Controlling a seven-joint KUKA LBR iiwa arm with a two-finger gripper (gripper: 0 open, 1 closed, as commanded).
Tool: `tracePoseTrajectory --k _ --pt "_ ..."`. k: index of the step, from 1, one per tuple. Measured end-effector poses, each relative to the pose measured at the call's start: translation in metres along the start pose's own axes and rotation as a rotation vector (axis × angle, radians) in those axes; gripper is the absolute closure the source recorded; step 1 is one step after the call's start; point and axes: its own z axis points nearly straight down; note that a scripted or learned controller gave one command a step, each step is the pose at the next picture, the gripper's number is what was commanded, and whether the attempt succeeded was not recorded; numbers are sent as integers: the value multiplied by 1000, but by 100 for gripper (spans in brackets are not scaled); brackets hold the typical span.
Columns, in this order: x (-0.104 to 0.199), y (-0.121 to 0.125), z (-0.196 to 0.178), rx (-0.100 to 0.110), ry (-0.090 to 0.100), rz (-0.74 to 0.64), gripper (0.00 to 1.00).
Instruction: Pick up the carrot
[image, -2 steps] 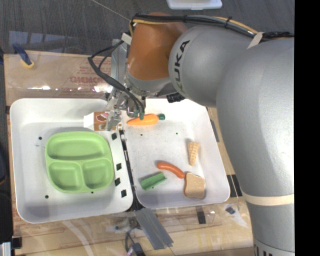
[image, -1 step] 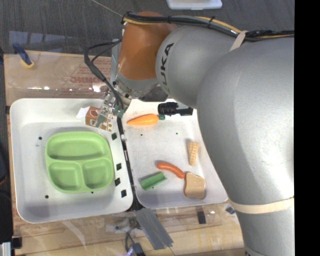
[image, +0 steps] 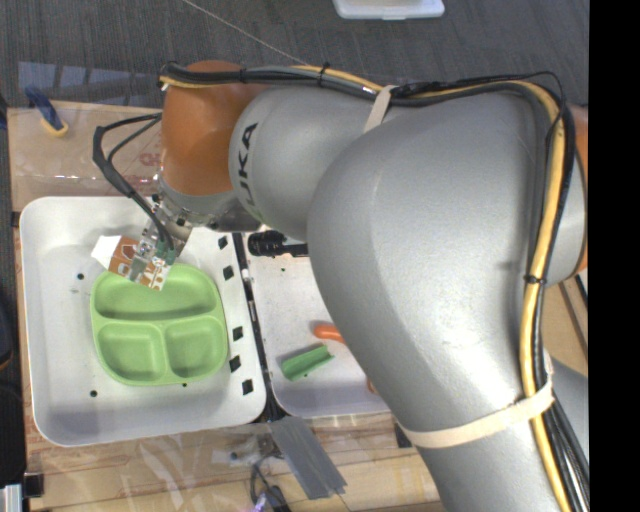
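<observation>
My hand (image: 152, 258) hangs over the green plate (image: 157, 325) in the left bin (image: 50, 300). I cannot tell what it has. The carrot (image: 326, 333) lies in the right bin (image: 300, 290), not picked up yet.

The bench (image: 80, 135) bears two white bins (image: 50, 330).

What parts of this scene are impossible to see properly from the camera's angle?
- Carrot: an orange tip pokes out; the grey arm covers the rest.
- Right bin: its right part lies beneath the arm.
- Gripper: too small and cluttered to tell its finger state, above the green divided plate.
- Green object: too small to identify.
</observation>
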Motion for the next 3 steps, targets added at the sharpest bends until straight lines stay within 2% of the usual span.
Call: tracePoseTrajectory --k 1,2,3 --pt "84 -1 -92 -7 -7 113 100" --pt "105 -51 -20 5 1 151 100" --pt "168 -17 -118 -9 -6 148 100"
